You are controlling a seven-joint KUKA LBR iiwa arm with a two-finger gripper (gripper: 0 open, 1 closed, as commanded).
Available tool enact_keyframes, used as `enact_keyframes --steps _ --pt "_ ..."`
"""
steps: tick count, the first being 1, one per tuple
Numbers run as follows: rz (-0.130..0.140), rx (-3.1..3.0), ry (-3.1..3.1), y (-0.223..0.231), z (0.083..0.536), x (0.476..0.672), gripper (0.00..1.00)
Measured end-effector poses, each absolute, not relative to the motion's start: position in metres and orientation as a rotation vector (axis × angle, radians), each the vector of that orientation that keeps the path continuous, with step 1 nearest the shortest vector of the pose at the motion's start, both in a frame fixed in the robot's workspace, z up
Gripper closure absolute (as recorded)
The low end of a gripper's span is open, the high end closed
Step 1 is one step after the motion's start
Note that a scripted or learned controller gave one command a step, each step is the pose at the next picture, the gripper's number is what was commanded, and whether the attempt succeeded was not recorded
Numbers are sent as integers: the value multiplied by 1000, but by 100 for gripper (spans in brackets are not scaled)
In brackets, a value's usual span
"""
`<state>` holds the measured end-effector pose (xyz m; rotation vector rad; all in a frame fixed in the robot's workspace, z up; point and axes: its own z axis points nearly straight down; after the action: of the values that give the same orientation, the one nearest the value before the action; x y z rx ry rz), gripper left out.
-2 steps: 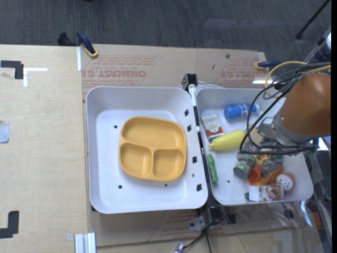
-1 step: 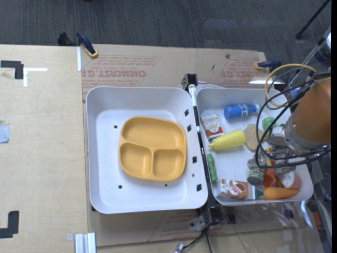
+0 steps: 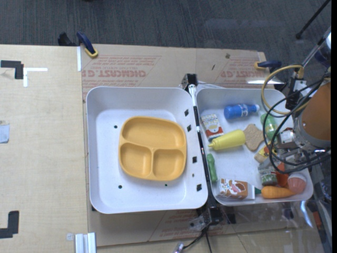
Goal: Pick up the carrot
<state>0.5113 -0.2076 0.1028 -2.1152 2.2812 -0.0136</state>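
Note:
The carrot [image 3: 276, 192] is orange and lies flat in the front right corner of the right bin [image 3: 231, 162], pointing left, beside a brown snack box [image 3: 235, 188]. My gripper [image 3: 271, 165] hangs low over the right side of that bin, just behind the carrot, amid cables and clutter. The arm's orange band [image 3: 319, 116] shows above it at the right edge. Nothing is visibly held.
In the right bin lie a blue bottle [image 3: 241, 110], a yellow squeeze bottle [image 3: 228, 140], a bread slice [image 3: 253, 136], a small carton [image 3: 210, 124], a green stick [image 3: 211, 167] and a red piece [image 3: 297, 184]. The left bin [image 3: 100, 157] holds a yellow divided plate [image 3: 153, 147].

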Motion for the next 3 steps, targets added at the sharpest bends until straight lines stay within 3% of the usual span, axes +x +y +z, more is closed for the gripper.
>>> enact_keyframes --steps 1,2,3 --pt "-14 -2122 2284 -210 101 510 0" --pt "-14 -2517 1837 -210 98 488 0" --pt "-44 -2817 1345 -186 99 489 0"
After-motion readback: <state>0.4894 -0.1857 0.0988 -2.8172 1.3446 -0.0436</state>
